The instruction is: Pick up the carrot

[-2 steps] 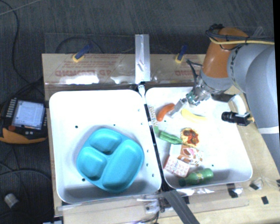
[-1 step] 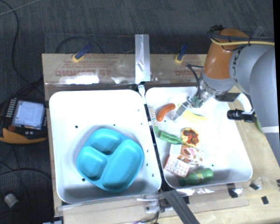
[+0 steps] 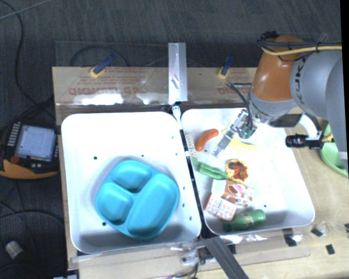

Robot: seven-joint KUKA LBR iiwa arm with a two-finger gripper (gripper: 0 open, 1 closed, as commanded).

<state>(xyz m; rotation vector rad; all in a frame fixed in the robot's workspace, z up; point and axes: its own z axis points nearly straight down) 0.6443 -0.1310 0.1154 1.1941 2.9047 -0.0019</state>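
Now the right bin (image 3: 293, 176) holds the carrot (image 3: 207, 138); jaws' state cannot be told.

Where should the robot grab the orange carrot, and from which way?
Best guess: around its middle, coming straight down from above. The carrot lies flat and slanted in the right bin, close to the wall between the bins. Closing across its narrow width should work, with one finger on each long side. The gripper is just beside it.
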